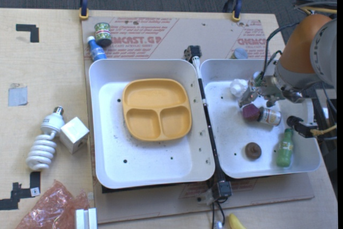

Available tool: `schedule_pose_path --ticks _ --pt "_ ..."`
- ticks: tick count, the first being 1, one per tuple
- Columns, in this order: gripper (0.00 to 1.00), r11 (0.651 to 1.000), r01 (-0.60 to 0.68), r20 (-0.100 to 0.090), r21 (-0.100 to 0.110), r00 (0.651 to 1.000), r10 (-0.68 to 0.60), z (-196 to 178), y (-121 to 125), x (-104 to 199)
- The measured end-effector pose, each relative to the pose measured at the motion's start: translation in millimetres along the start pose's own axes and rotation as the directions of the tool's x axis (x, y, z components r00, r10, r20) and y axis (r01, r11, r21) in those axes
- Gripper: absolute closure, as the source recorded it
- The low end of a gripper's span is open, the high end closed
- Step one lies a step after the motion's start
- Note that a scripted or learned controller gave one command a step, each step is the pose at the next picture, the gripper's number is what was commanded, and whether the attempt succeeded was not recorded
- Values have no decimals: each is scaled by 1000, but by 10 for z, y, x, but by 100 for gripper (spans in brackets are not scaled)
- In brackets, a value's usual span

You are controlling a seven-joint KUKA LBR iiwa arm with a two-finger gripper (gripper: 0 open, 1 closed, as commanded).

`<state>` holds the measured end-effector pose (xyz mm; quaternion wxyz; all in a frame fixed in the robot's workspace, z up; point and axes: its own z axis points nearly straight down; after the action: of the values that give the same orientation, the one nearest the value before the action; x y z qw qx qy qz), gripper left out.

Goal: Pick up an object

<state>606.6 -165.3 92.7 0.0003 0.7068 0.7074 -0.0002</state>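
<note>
My gripper (251, 97) hangs low over the right bin (225, 131), in its upper middle. Just below it lies a small bottle with a maroon cap (261, 115), on its side. I see nothing clearly held. A crumpled white object (237, 86) sits just left of the gripper. A brown round piece (252, 150) and a green bottle (284, 148) lie near the bin's front right. The grey arm with its orange band (308, 45) comes in from the right.
The left bin (107, 158) holds a yellow divided plate (157, 109). Left of the bins lie a spiral light bulb (44, 142), a white cube (74, 134) and a red mesh bag (51, 206). A small blue-and-green bottle (100, 40) stands behind the left bin.
</note>
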Motion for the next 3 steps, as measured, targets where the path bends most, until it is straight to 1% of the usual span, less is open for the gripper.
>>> schedule_pose_path --ticks 1,2,3 --pt "0 1000 -1 0 1 1000 1 4 -565 598" --pt "0 1000 -2 1 -1 1000 2 -3 -42 -113" --pt "0 1000 0 0 0 1000 0 2 -250 391"
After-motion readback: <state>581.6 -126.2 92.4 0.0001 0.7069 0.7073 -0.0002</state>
